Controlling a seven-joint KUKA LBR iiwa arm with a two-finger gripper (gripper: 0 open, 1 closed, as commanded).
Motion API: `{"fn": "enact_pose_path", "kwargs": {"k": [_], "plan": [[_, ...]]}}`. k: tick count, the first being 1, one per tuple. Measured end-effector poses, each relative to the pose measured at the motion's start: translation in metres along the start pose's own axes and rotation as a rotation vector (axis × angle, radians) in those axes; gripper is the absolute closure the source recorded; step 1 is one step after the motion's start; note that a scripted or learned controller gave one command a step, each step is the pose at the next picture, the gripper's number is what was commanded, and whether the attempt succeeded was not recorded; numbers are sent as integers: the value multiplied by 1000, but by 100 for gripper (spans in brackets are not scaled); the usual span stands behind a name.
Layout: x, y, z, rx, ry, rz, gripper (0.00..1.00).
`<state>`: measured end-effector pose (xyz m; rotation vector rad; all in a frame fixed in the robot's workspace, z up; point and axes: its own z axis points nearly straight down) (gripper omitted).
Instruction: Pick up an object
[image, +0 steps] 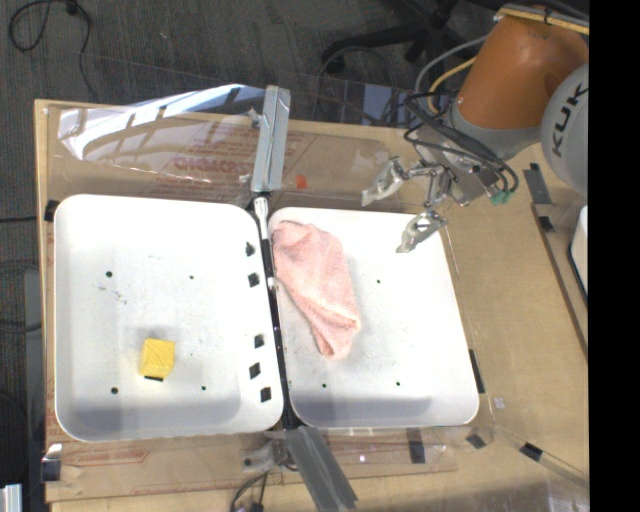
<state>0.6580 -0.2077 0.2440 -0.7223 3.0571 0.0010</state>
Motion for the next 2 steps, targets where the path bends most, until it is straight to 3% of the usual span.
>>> {"fn": "enact_pose_path", "kwargs": {"k": [1, 2], "plan": [[-6, 8, 119, 5, -4, -298, 0], [13, 17, 147, 7, -4, -642, 0]]}}
